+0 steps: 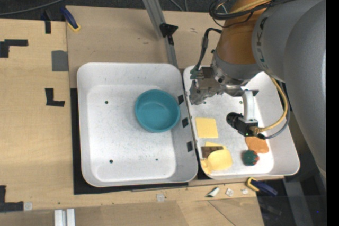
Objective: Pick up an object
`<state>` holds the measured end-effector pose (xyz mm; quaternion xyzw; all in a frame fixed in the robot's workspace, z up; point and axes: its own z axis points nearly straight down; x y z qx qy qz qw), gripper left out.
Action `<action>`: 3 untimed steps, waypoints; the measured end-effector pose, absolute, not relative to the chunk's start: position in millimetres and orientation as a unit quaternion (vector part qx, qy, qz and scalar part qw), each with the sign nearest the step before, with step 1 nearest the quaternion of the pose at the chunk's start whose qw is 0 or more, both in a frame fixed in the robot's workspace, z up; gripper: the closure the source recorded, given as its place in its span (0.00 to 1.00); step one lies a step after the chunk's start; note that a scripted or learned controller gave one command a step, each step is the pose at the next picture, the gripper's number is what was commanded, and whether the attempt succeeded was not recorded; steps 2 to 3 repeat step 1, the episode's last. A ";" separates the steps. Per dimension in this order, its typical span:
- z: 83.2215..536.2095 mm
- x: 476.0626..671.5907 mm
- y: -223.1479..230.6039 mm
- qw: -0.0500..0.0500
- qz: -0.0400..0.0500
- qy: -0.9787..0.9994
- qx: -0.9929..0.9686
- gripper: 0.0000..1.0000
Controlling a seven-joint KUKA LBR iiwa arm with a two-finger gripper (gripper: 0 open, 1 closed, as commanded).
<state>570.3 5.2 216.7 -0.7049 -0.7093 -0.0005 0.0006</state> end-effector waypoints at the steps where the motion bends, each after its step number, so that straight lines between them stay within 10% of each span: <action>1: 208.3 589.5 55.7 0.001 0.000 -0.709 -0.705 1.00; 3: 208.3 589.5 55.7 0.001 0.000 -0.709 -0.705 1.00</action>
